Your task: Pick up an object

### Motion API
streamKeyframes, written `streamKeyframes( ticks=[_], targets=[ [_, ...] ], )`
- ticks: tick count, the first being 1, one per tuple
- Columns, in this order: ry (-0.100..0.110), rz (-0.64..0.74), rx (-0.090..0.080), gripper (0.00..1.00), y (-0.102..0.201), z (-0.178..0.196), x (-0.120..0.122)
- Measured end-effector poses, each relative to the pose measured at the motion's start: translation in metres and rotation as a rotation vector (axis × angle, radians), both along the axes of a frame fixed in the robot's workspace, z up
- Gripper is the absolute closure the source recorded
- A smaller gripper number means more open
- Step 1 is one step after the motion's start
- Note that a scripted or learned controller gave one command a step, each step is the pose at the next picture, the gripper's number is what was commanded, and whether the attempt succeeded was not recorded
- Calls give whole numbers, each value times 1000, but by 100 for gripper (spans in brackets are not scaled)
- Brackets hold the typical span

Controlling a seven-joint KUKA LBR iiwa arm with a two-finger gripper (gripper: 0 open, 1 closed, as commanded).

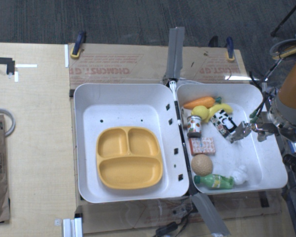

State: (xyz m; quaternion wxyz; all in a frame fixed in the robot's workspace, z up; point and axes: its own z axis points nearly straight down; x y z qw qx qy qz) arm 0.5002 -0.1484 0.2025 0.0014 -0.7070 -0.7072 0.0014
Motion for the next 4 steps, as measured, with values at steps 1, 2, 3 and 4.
streamKeyframes(
  ticks=[1,2,3,4],
  targets=[
    [-34,-25,-9,0,19,-87,45],
    [-13,171,-6,0,-7,-107,119],
    [-11,171,-6,100,-7,-98,119],
    [-2,-7,-2,100,49,45,123]
  ],
)
